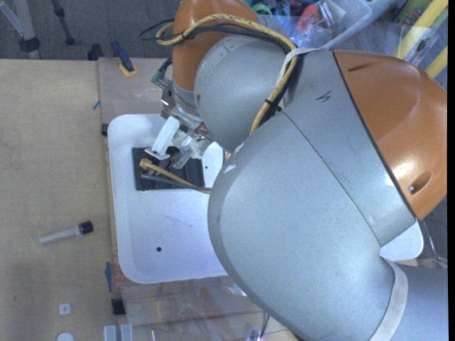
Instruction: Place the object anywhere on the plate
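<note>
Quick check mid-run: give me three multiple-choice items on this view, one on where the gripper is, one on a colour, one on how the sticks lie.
1. Where is the gripper?
A. Over the black plate in the bin
B. Over the bare bench, left of the bin
C. Over the clear tub of toys

2. What colour is the plate?
A. White
B. Black
C. Orange

3. How do the wooden sticks lie?
A. Standing upright in the bin
B. On the bench by the small tube
C. Flat across the plate, slanting

Answers: 1 A, its white tips hang above the plate's top edge in the white bin. 2 B, it is a dark square against the white. 3 C, they lie across the dark square.
</note>
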`<state>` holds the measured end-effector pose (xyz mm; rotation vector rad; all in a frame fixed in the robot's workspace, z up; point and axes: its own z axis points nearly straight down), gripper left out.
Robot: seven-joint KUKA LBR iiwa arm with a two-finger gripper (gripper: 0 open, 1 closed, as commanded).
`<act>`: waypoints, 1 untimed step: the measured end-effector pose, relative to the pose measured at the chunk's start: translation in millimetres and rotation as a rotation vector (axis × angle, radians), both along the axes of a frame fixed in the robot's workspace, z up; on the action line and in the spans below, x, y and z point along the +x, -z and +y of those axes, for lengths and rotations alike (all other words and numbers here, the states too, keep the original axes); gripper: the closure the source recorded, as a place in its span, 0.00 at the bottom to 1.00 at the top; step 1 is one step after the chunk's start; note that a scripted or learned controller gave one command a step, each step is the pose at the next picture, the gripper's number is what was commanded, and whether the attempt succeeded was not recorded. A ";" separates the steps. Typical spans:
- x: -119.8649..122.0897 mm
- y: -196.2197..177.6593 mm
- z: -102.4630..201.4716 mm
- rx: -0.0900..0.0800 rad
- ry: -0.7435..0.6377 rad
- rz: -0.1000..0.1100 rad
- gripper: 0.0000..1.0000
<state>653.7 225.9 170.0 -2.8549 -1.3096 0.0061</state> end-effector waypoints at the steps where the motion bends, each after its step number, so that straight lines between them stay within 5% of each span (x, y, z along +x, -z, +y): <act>1: 0.1 -0.3 0.0 0.001 0.000 0.000 0.00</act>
